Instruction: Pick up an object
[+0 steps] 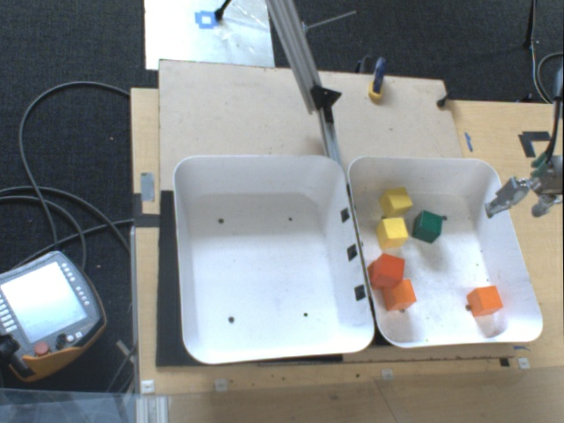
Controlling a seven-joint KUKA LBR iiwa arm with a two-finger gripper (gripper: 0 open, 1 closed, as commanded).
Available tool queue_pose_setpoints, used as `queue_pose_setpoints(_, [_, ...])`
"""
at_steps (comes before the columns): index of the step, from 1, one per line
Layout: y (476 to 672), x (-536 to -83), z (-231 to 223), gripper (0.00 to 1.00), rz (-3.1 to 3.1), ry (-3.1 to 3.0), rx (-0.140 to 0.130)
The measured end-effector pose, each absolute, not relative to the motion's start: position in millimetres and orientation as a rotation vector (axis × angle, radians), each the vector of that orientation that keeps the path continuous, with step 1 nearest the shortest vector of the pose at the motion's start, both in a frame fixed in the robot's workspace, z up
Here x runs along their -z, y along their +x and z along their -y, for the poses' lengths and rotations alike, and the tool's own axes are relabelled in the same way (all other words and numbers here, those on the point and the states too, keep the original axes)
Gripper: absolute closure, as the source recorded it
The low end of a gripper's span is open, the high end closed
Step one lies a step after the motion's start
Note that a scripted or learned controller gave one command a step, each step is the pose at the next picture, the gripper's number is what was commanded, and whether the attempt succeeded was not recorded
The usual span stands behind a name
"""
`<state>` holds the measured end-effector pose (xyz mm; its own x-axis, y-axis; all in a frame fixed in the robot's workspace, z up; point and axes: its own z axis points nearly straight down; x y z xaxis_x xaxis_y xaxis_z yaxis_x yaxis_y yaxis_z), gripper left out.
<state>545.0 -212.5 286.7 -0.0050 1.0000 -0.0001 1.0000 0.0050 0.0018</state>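
Observation:
Several small blocks lie in the right white bin [507, 236]. Two yellow blocks [397, 202] [393, 231] sit near its left wall, with a green block [427, 226] just to their right. Below them a red block [386, 270] touches an orange block [400, 294]. Another orange block [484, 300] rests alone in the near right corner. My gripper [522, 201] hangs at the view's right edge, over the bin's right rim, apart from every block. Nothing shows in its grasp.
The left white bin [264, 254] stands beside the right one. A slanted metal pole [295, 42] crosses the back of the bench down to the bins' shared wall. A blue-and-yellow clamp [377, 79] sits at the back edge. A teach pendant [44, 311] and cables lie on the floor to the left.

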Motion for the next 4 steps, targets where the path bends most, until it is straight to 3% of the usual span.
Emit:
queue_pose_setpoints(1, [599.4, -126.5, 194.0, 0.00, -2.230, 2.216, 0.002])
queue_pose_setpoints(3, [609.8, -111.5, 188.5, 0.00, -2.209, 2.202, -0.022])
queue_pose_setpoints(4, [639.0, -107.5, 181.4, 0.00, -2.205, 2.202, -0.030])
